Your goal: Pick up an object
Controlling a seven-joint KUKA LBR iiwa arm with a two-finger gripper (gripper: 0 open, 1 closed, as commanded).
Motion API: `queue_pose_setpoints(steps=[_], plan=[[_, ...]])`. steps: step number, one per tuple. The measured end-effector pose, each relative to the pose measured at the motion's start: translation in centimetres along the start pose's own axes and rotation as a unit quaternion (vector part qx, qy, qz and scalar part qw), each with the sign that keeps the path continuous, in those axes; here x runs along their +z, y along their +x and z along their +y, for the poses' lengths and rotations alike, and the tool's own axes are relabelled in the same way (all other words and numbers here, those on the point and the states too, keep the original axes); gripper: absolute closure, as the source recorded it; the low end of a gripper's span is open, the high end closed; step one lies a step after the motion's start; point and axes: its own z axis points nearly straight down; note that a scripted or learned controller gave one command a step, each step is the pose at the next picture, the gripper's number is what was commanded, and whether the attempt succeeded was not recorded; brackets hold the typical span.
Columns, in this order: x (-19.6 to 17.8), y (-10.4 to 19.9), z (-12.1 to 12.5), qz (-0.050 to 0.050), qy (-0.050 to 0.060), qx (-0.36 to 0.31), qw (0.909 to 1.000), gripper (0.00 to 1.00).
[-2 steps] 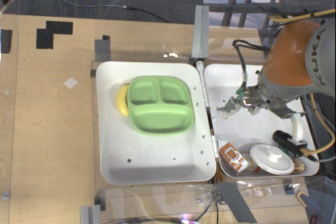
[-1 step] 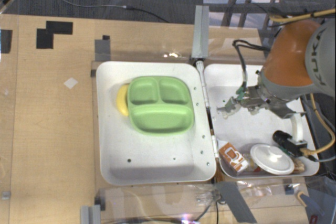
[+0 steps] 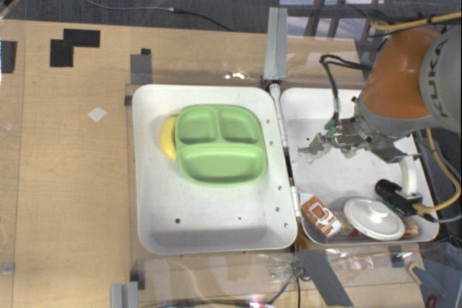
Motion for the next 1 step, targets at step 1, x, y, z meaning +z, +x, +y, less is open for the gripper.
queue_pose_setpoints(steps=[1], plan=[[9.65, -3.84, 3.89, -0.001, -0.004, -0.089, 0.9961, 0.0]])
